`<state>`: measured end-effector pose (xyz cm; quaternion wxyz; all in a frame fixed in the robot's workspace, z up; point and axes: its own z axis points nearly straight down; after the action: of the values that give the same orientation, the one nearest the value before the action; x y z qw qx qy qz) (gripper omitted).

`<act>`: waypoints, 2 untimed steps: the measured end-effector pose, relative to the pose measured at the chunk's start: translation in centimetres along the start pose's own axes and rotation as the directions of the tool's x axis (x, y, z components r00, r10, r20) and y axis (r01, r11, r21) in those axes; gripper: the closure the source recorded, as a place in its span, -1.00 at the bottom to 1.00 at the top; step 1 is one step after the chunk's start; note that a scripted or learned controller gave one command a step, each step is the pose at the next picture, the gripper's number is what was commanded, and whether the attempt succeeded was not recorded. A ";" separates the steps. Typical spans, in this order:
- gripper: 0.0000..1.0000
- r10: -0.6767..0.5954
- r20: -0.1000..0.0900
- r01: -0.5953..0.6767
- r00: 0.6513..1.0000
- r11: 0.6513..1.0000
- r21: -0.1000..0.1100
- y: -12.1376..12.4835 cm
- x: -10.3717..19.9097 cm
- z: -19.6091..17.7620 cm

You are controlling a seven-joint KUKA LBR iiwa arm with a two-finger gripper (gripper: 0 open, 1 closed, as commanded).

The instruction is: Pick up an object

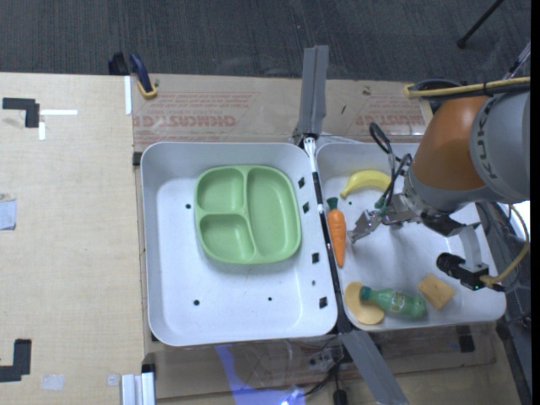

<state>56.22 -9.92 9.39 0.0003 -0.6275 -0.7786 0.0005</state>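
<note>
The arm point(498, 142) bears the letters "KU" on its grey casing. The cardboard sheet point(219, 112) carries red printing, mirrored and unreadable.

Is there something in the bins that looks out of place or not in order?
Only small things. The green bottle lies on its side in the right bin, its neck against a yellow disc. The carrot lies along the divider. Nothing looks spilled or broken.

bright, even overhead light; soft shadows inside the white bins point(160, 251), mild glare, edges sharp, little blur.
</note>
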 end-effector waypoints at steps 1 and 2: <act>-1.00 0.196 0.001 -0.196 0.981 0.981 -0.002 6.6 -1.4 -1.2; -1.00 0.003 0.000 -0.003 1.000 1.000 0.000 3.8 -3.1 0.2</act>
<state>60.57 -12.19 9.20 0.0002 -0.6285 -0.7778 0.0004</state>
